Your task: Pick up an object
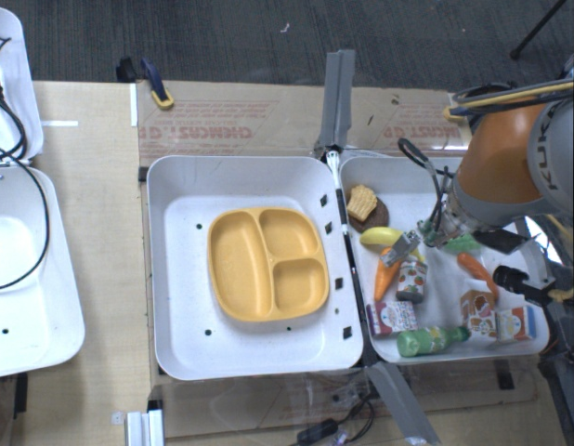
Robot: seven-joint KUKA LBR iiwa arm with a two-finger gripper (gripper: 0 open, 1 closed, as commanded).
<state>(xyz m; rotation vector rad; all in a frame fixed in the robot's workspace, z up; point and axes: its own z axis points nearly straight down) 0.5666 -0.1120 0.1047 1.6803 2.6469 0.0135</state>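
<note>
Orange-banded arm is positioned over the right bin [538, 337], the end effector [434, 233] lowered among the toy food. Whether it is spread or pressed together cannot be told. Candidate objects lie close by: a banana [380, 237], a carrot [387, 275] and a green bottle [430, 341]. The yellow divided plate [267, 263] sits alone in the left bin [176, 203].

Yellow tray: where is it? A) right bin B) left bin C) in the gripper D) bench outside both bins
B: the yellow tray lies flat in the left bin, while the food items such as the green bottle and the banana crowd the right bin.
</note>
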